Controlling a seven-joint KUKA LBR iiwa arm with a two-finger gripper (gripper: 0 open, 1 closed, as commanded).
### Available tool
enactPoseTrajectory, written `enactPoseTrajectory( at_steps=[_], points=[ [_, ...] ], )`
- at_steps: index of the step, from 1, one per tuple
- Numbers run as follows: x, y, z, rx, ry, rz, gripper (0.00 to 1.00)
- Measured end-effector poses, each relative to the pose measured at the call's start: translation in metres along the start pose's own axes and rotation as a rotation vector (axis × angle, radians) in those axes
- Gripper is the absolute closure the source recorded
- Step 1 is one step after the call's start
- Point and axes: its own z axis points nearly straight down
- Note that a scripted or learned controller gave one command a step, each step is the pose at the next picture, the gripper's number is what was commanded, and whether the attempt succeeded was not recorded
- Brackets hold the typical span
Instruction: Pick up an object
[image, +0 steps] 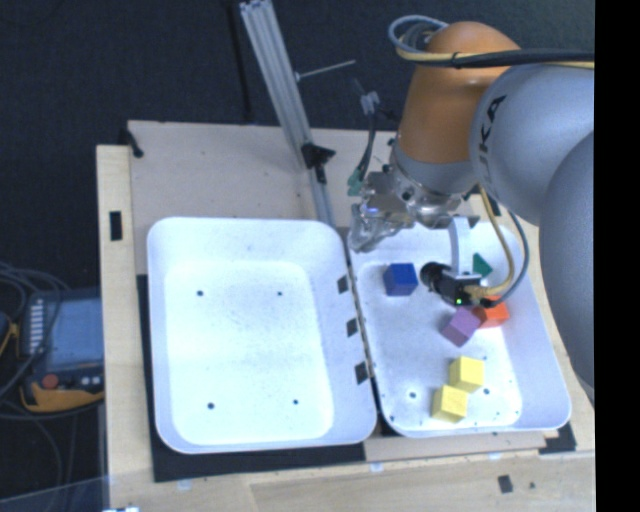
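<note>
Claw hangs over right bin's far-left corner; grip state unclear.

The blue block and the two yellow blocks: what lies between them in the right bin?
Between the blue block and the yellow blocks, the camera view shows bare white bin floor; the purple block sits just right of that line.

**Our arm, bent low from the right**

We see our grey arm reaching in from the right, its orange band sitting directly above the wrist. Below that band our gripper points downward and leftward; cables loop beside the wrist.
</note>
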Motion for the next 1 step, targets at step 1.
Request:
enactPoseTrajectory(
  at_steps=[1],
  points=[
    [0.0477, 0.0002, 0.012, 0.001, 0.0, 0.0, 1.0]
  ],
)
